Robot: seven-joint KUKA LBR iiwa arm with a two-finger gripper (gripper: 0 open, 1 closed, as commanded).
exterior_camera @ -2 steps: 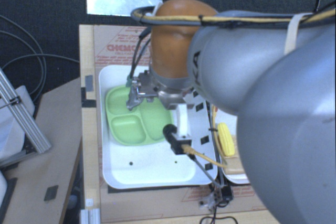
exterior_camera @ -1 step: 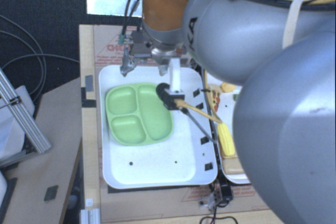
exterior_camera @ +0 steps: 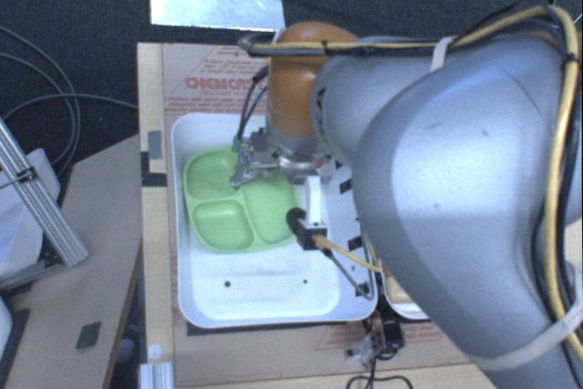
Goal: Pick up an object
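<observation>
The tool [exterior_camera: 248, 167] is lowered over the upper edge of a green divided tray [exterior_camera: 232, 205], presumably so that the rim can be pinched. How far it is opened cannot be told, nor whether anything is gripped. The tray is seen lying flat in the left white bin [exterior_camera: 264, 301], towards its upper end, with its compartments apparently unfilled.

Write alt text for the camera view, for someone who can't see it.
A grey robot arm with an orange band reaches in from the right, its gripper low over a light green divided plate. The plate lies in the left white bin, toward its far left side. The arm covers most of the right bin.
</observation>
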